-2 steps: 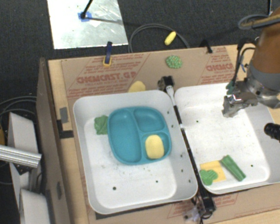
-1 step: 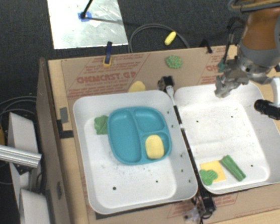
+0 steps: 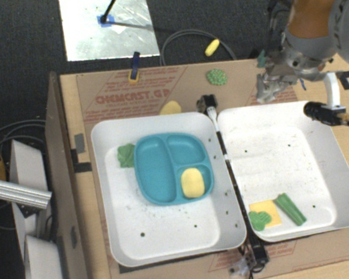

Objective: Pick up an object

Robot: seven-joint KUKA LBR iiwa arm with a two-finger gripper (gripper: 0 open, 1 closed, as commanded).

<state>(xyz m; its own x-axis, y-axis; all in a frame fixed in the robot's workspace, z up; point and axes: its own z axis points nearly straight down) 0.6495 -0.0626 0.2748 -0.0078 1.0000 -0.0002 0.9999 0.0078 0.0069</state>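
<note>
Fingers [image 3: 273, 90] hang at the back rim of the right bin [image 3: 327, 148], just over the bare cardboard-covered bench [image 3: 125, 94]. They blur into the grey wrist, so I cannot tell how far apart they stand, and no object shows in them. The pose looks like a parked start above the bin, leaving the floor below open to the camera.

Things to pick lie well away from the fingers, at the bin's opposite, near corner. A green stick [image 3: 290, 208] lies flat there, smooth, rounded and long, just beside a thin yellow square [image 3: 268, 209]. A knobbly green floret [image 3: 259, 220] overlaps the square's edge. The stick probably offers the easiest hold, while the flat square gives little to pinch.

Farther from the fingers, across the divider, the left bin [image 3: 119, 224] holds a glossy teal divided plate [image 3: 165, 168]. A smooth yellow oval [image 3: 192, 182] sits in one of its compartments, and a leafy green scrap [image 3: 126, 155] is tucked at its far side.
</note>
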